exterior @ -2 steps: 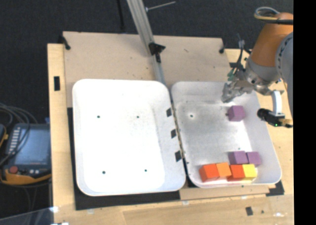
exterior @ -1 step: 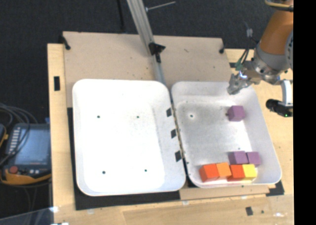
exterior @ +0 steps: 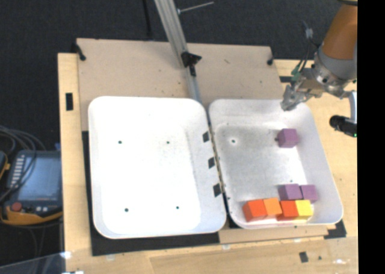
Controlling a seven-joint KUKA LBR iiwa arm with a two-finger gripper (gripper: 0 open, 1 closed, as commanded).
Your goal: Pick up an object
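Two shallow white bins sit side by side on a wooden bench, their inner rims almost touching along a line of small black clips. The left bin shows a bare white floor with a few dark dots on it. The right bin holds all the blocks. A single purple cube lies apart from the others, toward the far right part of the bin floor. The remaining blocks crowd the near right corner: two purple blocks side by side, and just in front of them, against the near wall, a row running left to right of a red-orange block, an orange block, another red-orange block and a yellow block, each touching its neighbour. The arm comes in from the right, its orange band above the grey wrist, and the gripper hangs over the far right corner of the right bin, near the rim. It is just beyond the lone purple cube and apart from it; nothing can be seen between its tips, and whether it is open or closed cannot be told from this angle. A slanted metal post rises from the far side of the bench between the bins, and a handheld control pendant lies off the bench at the left.
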